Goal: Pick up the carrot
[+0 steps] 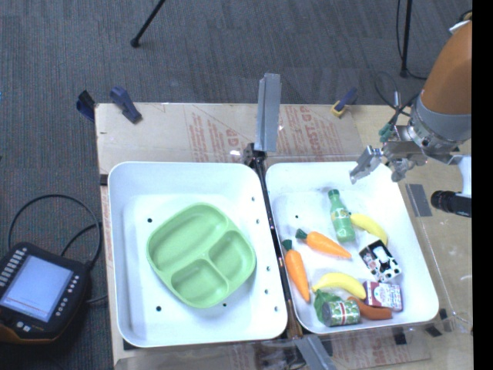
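The carrot [324, 243] looks light, stiff and smooth — best pinched across its thick middle — while the gripper [383, 163] hangs spread, grasping nothing, above the right bin [420, 230].

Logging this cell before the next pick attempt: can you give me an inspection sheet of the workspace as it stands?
Surface: brown board bench bearing two shallow white bins side by side, left bin, right bin.
Job's things: two orange toy carrots with green tops in the right bin, one near its middle, one by its left wall.
Clutter: green sectioned plastic plate in the left bin; green bottle, two yellow bananas, green can, small cartons.
Grippers: claw above the right bin's far right corner, holding nothing.
Cables: black cable on the carpet, left.
Surroundings: handheld screen pendant, blue clamps.
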Controlling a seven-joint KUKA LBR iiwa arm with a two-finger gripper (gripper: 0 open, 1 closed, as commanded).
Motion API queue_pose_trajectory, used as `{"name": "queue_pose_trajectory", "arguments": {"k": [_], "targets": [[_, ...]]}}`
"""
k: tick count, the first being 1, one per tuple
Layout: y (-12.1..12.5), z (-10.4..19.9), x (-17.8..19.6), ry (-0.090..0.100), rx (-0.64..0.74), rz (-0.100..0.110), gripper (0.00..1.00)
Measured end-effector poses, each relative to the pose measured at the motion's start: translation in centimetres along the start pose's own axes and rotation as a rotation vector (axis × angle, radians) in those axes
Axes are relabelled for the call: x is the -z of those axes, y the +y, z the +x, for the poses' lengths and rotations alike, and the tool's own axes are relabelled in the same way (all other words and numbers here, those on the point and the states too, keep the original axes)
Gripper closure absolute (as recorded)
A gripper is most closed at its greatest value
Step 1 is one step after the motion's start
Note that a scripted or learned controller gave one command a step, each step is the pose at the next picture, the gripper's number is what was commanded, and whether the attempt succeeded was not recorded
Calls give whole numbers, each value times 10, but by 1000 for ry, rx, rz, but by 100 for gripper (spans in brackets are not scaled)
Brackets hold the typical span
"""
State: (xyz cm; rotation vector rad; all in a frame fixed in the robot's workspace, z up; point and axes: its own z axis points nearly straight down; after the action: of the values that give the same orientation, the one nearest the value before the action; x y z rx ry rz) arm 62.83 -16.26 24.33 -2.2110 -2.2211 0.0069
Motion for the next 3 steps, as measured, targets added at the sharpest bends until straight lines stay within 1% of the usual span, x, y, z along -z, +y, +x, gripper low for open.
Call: {"name": "queue_pose_trajectory", "arguments": {"k": [1, 2, 3], "targets": [[-60, 71, -116, 1, -486, 0, 0], [-87, 76, -158, 1, -393, -1, 0], [-88, 74, -150, 3, -402, 3, 100]]}}
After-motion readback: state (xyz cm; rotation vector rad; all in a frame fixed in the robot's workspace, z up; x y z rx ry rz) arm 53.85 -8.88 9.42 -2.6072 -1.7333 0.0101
